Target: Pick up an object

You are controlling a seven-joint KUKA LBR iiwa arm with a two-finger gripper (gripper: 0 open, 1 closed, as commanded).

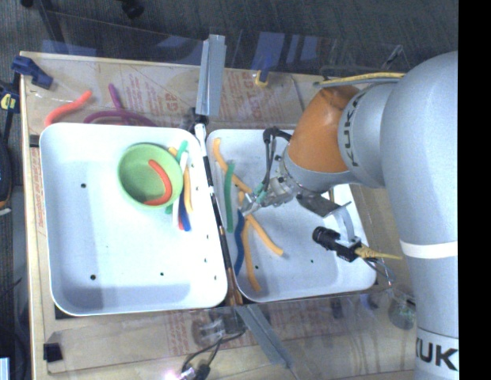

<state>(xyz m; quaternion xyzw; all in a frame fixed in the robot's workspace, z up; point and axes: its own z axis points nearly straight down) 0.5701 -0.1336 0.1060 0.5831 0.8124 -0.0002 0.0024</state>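
Whether the jaws are apart or together cannot be told; the gripper (252, 202) sits low in the right bin (309, 287), among coloured strips (265, 237) near its left wall.

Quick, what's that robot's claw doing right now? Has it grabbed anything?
Gripper: low in the right bin, among the colored sticks; whether it is open, closed, or holding anything cannot be told from this view.
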